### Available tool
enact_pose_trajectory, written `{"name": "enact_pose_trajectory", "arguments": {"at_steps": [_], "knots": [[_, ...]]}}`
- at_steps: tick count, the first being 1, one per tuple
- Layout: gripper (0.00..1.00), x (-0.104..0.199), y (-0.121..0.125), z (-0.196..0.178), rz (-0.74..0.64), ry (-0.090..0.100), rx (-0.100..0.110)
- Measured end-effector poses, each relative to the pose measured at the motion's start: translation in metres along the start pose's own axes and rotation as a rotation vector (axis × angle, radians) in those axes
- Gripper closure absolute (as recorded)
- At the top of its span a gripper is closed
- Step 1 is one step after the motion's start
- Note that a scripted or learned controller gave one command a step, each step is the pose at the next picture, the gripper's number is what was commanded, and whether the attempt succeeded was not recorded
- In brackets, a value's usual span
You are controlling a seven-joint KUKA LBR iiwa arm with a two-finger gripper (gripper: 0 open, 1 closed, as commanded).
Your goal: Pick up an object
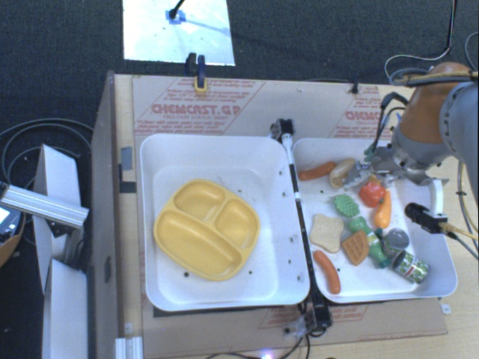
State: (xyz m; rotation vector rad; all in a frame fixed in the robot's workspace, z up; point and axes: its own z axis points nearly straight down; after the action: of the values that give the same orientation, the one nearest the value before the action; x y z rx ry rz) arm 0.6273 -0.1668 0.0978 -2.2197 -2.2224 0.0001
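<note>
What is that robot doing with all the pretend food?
The robot arm reaches in from the right, with its gripper low over the right bin. That bin is full of toy food: a tomato, a carrot, a slice of bread, a waffle, sausages and a can. The gripper sits right by the tomato and a bun, but nothing looks grabbed yet. The left bin holds a yellow divided plate.

Left bin holds a yellow divided plate; gripper hovers at right bin's far edge, apparently near a tomato
</note>
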Motion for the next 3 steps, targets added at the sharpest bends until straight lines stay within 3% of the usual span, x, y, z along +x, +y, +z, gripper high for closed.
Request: {"name": "enact_pose_trajectory", "arguments": {"at_steps": [1,2,3], "knots": [[0.00,0.014,0.042,-0.042,-0.004,-0.001,-0.005],[0.00,-0.012,0.042,-0.091,-0.001,-0.002,-0.005],[0.00,0.004,0.012,0.004,0.000,-0.001,-0.003]]}}
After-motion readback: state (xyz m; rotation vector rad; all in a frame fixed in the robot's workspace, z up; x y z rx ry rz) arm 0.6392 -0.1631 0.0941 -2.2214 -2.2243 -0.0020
